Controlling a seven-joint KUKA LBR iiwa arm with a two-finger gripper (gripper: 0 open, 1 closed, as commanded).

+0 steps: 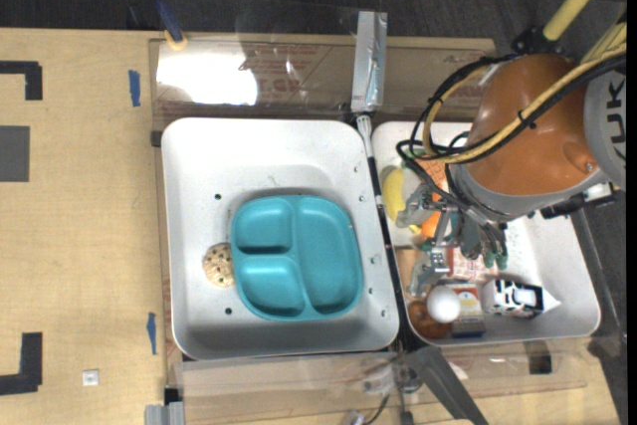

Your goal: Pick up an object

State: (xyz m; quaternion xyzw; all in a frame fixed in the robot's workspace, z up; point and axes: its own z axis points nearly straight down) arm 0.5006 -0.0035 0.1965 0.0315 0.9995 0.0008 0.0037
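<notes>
White, round, ball-like object (444,305) lies at the 6 o'clock end of the right white bin (572,314). I read my hand (453,249) as directly at its 12 o'clock, just above; grip state indeterminable.

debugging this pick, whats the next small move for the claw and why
Probably a short descent: the claw hangs over the cluttered right bin, just above a white ball, with nothing visibly between its fingers. The teal divided plate and cookie lie in the left bin.
</notes>
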